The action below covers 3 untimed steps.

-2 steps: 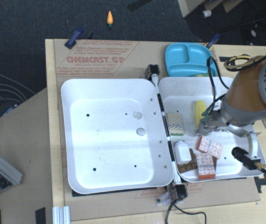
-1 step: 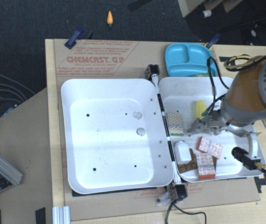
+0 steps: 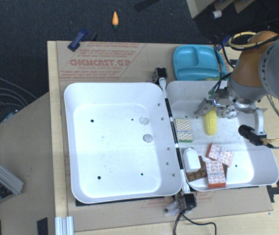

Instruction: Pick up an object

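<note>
Now the claw [image 3: 214, 106] hovers spread-fingered over the corn cob [image 3: 211, 122] in the right bin [image 3: 267, 173]: approach step; next, probably descend and close.

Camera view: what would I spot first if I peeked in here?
Probably the yellow corn cob in the right bin, with the grey and orange arm and its tool right above it. Next, the bright blue tray behind that bin.

Dark blue carpet floor [image 3: 27, 23]; brown cardboard-topped table [image 3: 105, 60]; grey cables [image 3: 2, 104] at left; small orange object [image 3: 115, 18] on floor.
</note>
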Each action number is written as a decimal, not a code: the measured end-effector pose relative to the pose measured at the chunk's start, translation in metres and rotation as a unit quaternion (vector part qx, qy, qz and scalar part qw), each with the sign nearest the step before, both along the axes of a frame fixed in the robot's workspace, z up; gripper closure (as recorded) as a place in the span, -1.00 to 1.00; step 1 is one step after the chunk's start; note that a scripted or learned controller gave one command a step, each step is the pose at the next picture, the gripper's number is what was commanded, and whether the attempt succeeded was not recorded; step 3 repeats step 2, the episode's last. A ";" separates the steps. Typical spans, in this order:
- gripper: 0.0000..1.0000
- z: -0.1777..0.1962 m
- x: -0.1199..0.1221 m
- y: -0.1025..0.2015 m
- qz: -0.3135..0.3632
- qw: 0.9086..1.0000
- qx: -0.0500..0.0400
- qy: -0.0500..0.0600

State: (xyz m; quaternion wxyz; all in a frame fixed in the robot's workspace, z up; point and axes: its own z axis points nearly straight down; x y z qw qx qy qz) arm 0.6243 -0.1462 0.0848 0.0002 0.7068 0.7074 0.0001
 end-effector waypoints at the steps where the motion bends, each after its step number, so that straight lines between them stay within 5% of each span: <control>1: 1.00 0.010 0.001 0.000 0.001 1.000 -0.001 -0.001; 2: 1.00 0.100 -0.026 0.076 0.000 1.000 0.000 0.000; 3: 1.00 0.100 -0.026 0.076 0.000 1.000 0.000 0.000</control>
